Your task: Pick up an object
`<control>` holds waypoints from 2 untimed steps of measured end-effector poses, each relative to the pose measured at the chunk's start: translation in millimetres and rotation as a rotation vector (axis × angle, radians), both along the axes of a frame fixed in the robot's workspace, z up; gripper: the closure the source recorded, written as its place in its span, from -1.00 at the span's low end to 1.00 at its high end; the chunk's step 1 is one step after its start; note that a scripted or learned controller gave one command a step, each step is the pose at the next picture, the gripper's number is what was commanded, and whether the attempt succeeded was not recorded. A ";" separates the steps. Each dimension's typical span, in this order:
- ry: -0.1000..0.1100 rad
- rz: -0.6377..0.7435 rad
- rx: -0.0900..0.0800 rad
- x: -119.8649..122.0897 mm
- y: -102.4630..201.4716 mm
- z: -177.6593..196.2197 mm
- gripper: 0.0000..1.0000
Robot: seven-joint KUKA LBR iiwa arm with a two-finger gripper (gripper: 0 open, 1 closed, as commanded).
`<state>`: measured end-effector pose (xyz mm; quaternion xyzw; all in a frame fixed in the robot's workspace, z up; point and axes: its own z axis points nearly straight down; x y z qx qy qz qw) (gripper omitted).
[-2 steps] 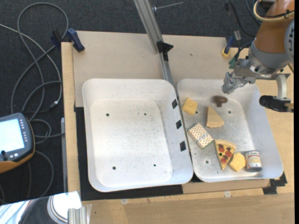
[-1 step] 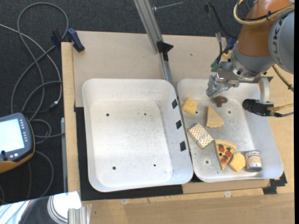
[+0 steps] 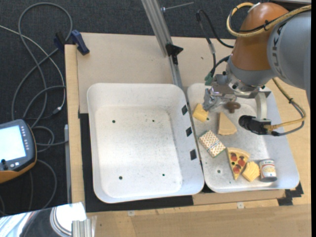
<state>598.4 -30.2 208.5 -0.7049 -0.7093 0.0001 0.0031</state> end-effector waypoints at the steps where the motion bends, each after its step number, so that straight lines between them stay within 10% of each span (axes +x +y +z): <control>1: 0.001 0.000 -0.001 -18.6 47.0 -1.0 1.00; 2: 0.001 0.000 0.000 -43.8 96.1 0.9 1.00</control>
